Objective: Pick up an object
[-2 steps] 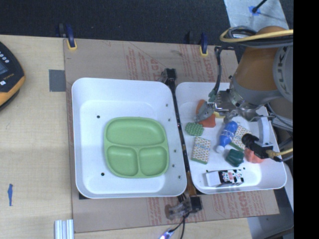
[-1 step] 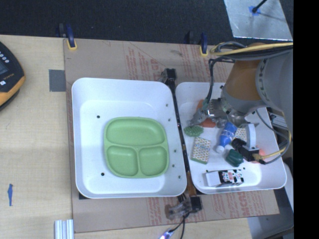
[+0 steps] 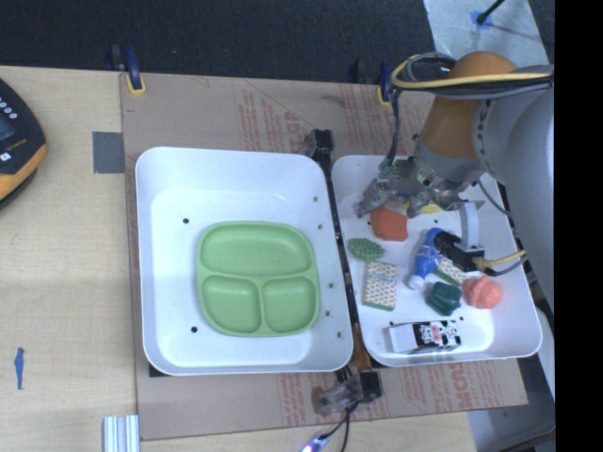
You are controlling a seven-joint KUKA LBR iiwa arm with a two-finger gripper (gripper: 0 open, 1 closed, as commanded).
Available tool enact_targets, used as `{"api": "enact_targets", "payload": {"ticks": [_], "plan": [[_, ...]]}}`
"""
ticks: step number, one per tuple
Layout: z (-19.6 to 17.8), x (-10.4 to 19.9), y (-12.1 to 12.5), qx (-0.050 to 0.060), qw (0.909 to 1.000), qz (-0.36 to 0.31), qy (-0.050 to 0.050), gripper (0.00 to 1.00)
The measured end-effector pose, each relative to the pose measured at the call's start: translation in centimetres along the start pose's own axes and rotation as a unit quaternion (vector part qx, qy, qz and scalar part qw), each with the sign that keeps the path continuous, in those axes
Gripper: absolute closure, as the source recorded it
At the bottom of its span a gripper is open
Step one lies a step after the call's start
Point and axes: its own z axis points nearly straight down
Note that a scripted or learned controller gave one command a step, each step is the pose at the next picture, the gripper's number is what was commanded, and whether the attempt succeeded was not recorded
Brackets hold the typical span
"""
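An orange-red block lies in the upper left part of the right bin, directly beneath the gripper, whose metal underside overlaps the block's top edge. From this angle it cannot be told whether the gripper is open or closed, nor whether it has hold of the block or only hangs over it.

Just below and to the left of the block sits a small leaf-green piece, and under that a pale patterned pad. To the block's lower right a blue-and-white bottle lies at a slant, with a dark green lump near its lower end and a pink lump just beside that one. A black-and-white box rests flat along the bin's near edge.

The grey arm reaches in over the bin's far right corner, its orange band above the wrist.

The left bin holds a green divided plate, lying flat near the middle with one wide compartment above two smaller ones.

Both bins sit side by side on a cardboard sheet laid over the wooden bench. A yellow-and-black device sits at the bench's far left edge, well apart from the bins.
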Motion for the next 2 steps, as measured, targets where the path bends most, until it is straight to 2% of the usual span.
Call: {"api": "enact_targets", "payload": {"ticks": [1, 2], "plan": [[-1.1, -0.1, 0.0, 0.001, 1.0000, -0.001, 0.000, 1.00], [-10.1, 5.1, -3.5, -0.001, 1.0000, -0.001, 0.000, 1.00]]}}
